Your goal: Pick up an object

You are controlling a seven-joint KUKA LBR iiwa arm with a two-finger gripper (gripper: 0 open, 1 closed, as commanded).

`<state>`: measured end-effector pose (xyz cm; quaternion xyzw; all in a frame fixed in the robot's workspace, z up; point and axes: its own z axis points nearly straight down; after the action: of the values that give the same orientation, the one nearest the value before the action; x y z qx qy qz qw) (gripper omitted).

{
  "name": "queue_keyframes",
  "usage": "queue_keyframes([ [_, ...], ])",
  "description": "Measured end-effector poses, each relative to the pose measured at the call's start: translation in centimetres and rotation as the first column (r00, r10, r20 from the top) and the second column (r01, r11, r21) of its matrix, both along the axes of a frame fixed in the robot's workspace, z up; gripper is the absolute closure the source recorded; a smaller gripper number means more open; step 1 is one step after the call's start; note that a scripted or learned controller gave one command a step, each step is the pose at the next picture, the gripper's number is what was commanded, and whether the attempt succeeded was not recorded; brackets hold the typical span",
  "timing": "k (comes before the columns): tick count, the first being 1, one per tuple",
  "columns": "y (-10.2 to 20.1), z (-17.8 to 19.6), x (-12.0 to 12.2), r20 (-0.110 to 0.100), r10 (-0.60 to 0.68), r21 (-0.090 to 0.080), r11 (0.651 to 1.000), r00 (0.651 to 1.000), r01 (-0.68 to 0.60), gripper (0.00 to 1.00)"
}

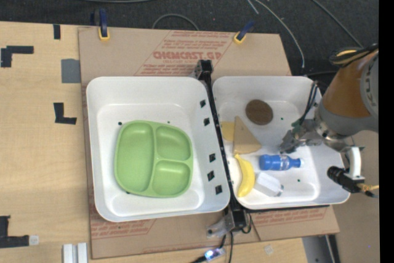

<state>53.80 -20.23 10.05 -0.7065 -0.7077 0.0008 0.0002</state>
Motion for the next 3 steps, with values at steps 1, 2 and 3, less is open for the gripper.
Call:
queue_keyframes([
  [1, 0.1, 4.2, 0.3, 0.004, 0.000, 0.000, 1.000, 1.000, 0.000, 1.00],
  [2, 0.2, 10.4, -0.1, 0.007, 0.000, -0.001, 1.000, 1.000, 0.000, 1.00],
  [3, 1.1, 15.3, 0.2, 0.007, 0.001, -0.001, 1.000, 1.000, -0.001, 1.00],
])
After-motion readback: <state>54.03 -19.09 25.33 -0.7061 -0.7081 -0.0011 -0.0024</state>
